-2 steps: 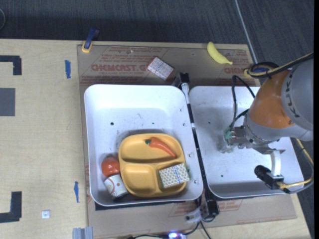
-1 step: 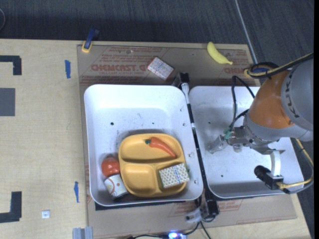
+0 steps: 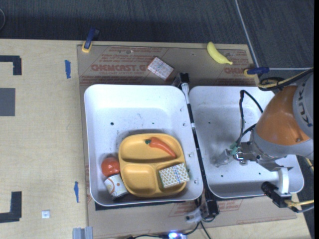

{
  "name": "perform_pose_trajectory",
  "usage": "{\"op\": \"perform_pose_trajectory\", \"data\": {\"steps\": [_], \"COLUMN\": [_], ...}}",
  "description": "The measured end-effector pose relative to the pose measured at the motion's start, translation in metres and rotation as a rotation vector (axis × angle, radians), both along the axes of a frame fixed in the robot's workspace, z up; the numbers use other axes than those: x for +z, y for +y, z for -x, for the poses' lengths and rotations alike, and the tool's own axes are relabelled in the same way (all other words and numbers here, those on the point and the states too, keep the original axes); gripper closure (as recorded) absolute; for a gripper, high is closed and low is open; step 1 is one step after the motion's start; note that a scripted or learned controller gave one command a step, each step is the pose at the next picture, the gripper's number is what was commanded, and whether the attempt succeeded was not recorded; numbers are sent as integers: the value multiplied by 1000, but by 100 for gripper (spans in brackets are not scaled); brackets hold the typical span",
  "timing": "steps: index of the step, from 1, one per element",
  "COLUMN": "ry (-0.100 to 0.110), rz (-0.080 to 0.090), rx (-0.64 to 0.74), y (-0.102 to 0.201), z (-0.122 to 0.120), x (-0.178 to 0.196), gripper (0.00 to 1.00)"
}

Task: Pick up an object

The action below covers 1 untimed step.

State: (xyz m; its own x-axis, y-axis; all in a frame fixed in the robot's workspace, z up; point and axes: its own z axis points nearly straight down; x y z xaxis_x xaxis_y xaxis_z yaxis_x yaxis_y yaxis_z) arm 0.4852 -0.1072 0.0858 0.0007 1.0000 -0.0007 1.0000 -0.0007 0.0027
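Carrot (image 3: 160, 145) in top compartment of yellow divided tray (image 3: 149, 164), left bin (image 3: 99, 133), patterned block (image 3: 173, 176) in tray's lower right compartment, small jar (image 3: 112, 176) at bin's lower left corner, gripper (image 3: 225, 157) low in right bin (image 3: 219, 108), finger state cannot be told.

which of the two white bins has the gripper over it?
The right-hand bin. The gripper hangs over its floor, while the left bin holds the yellow tray.

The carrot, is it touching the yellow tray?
Touching. The camera view shows the carrot lying inside the yellow tray's top compartment, resting on its floor.
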Motion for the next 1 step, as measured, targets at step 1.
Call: {"op": "perform_pose_trajectory", "data": {"steps": [1], "ry": [-3], "rz": [0], "rx": [1], "y": [9], "z": [4], "x": [1], "gripper": [0]}}
